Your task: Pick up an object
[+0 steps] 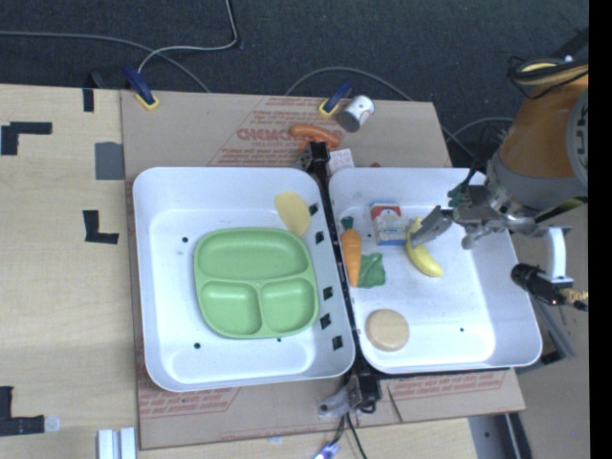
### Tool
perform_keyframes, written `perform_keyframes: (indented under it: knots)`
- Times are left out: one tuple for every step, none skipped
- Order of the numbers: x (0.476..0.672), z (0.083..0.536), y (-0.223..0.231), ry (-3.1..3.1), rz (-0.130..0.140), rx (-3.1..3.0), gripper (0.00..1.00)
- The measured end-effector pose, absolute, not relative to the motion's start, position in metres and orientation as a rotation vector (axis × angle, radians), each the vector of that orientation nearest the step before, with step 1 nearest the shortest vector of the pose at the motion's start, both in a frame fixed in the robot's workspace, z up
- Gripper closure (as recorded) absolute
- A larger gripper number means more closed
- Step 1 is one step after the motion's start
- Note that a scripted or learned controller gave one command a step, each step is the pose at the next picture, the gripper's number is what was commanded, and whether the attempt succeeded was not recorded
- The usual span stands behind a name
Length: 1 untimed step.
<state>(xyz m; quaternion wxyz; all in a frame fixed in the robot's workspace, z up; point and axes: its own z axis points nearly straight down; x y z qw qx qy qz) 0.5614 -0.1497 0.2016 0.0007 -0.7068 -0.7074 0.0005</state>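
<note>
- Camera view, looking down at a slant: my arm comes in from the right edge over the right bin, wrist low, so I read this as the approach to a pick.
- Gripper sits over the upper middle of that bin. One dark finger points left and down toward the toys. I can't tell whether the fingers are apart or together; the angle and blur hide the gap.
- Nothing visibly sits between them, so I'm not calling it a hold.
- Banana lies just below the tip, touching it or nearly so; hard to say which. Most likely target, judging by the finger's aim.
- Small red-and-white carton is just left of the tip, standing apart from the banana.
- Carrot with green leaf piece lies further left of the tool, against the divider wall; awkward to grab there, I'd guess.
- Round tan cookie-like disc is well below and left of the tool, lying flat and on its own.
- Left bin, beyond the divider, holds a green divided plate and a pale yellow lemon-like piece by its upper rim; both well away from the tool.
- Task judged not done yet: every object rests on a bin floor.
</note>
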Motion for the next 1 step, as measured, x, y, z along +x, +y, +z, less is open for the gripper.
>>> perform_keyframes:
  knots:
    - [0.6200, 0.0925, -0.1679, -2.228, -0.007, -2.225, 0.00]
